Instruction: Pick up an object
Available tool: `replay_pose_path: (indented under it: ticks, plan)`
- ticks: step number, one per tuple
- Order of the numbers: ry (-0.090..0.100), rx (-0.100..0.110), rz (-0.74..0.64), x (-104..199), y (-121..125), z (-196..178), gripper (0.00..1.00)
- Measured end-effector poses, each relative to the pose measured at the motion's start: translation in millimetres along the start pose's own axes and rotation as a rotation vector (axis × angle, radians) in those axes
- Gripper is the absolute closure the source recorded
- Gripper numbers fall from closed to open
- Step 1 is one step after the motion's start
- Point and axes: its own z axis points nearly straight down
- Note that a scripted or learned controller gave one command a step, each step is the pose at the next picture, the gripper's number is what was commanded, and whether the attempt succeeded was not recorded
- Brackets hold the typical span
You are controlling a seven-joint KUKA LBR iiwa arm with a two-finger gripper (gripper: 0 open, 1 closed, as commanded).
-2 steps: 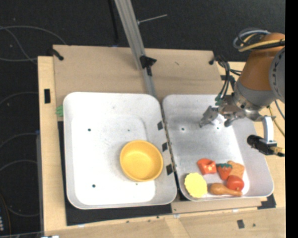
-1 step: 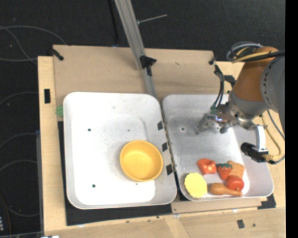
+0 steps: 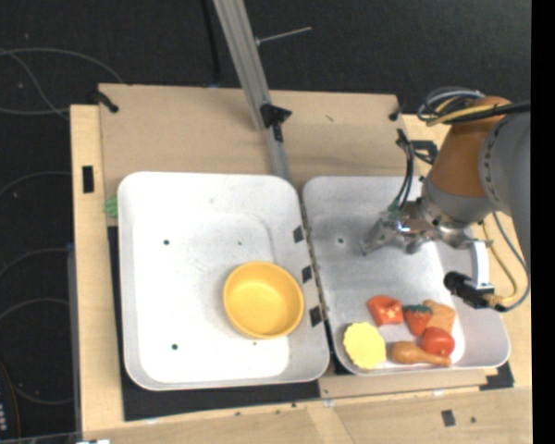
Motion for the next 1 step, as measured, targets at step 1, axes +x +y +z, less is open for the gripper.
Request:
replay_pose_path:
  ticks: [1]
  plan:
    - [0.002, -0.006, 0.002, 0.0, 1.4, -12.4, 1.00]
